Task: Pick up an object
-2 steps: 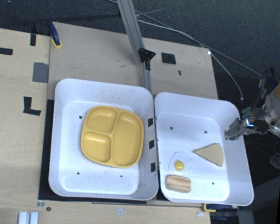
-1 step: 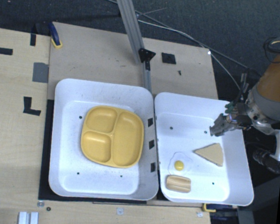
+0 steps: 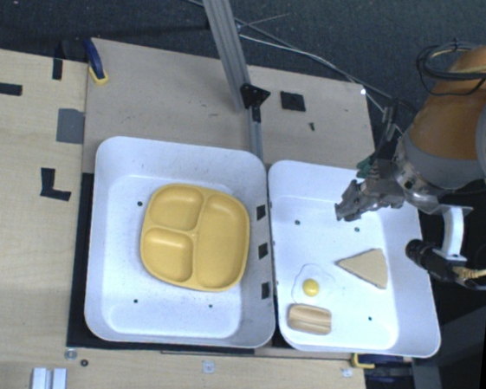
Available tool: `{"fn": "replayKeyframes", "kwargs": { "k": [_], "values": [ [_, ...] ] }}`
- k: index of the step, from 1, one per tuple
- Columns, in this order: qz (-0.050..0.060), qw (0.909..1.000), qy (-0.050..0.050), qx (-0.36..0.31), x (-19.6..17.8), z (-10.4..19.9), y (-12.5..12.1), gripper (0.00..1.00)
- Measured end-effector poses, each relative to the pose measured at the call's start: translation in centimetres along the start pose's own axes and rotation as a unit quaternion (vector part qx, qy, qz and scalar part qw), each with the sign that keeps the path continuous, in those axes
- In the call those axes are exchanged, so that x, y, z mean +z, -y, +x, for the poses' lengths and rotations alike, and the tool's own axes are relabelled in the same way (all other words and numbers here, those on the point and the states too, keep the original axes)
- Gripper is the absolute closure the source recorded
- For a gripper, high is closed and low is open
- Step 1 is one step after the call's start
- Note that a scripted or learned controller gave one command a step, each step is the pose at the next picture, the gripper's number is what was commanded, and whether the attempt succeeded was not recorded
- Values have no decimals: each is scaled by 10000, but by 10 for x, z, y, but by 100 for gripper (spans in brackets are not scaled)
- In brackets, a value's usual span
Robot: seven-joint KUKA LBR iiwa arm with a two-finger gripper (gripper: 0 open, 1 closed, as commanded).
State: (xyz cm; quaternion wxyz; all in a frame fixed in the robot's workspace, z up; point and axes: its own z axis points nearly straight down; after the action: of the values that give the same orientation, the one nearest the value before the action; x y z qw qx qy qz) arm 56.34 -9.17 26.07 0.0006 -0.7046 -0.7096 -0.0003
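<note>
Left bin point(image 3: 101, 217): a divided plate point(image 3: 195, 236) at centre. Right bin point(image 3: 410, 339): wedge point(image 3: 365, 267) toward the right edge, egg point(image 3: 310, 286) mid-front, bread roll point(image 3: 309, 318) at the front edge.

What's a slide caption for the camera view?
Gripper above the right bin, over toy foods; yellow divided plate in left bin.

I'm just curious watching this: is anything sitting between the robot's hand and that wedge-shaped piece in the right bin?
Nothing visible. The hand hangs over bare white floor of the right bin, and the wedge lies just below it in the picture, apart from the egg and bun.
</note>
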Motion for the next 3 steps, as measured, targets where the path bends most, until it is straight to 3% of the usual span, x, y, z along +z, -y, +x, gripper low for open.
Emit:
{"fn": "replayKeyframes", "kwargs": {
  "k": [3],
  "values": [
    [3,10000,8,9,37,131,-62,100]
  ]
}}
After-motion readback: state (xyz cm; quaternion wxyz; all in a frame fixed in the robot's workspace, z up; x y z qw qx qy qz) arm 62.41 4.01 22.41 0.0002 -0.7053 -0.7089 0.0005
